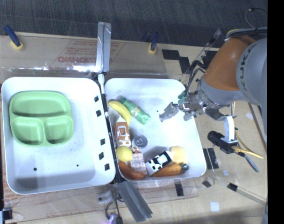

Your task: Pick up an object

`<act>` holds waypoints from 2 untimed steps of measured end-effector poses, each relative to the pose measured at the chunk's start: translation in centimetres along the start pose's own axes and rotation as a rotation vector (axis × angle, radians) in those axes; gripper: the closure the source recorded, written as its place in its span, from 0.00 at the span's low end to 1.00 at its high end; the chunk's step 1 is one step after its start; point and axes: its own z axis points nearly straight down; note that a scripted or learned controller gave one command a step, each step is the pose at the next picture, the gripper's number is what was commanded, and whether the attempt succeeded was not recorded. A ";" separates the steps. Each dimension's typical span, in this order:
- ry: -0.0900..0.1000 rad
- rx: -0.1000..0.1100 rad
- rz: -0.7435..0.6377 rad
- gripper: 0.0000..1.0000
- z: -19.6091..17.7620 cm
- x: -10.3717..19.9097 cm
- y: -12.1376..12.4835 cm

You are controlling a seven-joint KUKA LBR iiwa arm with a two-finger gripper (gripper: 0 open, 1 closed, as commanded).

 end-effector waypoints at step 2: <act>-0.001 -0.003 0.066 0.00 11.6 -1.8 8.3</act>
